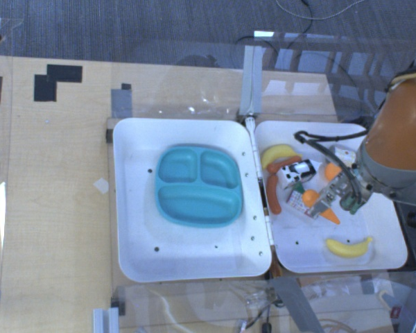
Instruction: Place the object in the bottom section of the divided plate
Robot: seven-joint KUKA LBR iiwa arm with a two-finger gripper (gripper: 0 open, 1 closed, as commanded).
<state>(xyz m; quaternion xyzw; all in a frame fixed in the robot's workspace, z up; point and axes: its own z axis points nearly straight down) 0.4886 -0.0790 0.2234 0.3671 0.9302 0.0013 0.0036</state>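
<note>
Arm reaching into the right bin among the toy food; the blue plate sitting alone in the left bin.

The gripper [327, 203] is hanging low over the middle of the right bin [388, 255], right at an orange carrot [326, 214] and a small orange piece [310, 198]; whether its fingers are spread or pinching anything cannot be told. To its left, a black-and-white toy [296, 173] is lying beside a red sausage [273, 193], with a yellow banana [277, 154] at the far side. A 2nd banana [349, 247] is resting near the front rim. The divided plate [198, 185] is sitting in the left bin [135, 255], its 2 small sections far and its 1 wide bottom section [197, 207] near, holding nothing.
</note>
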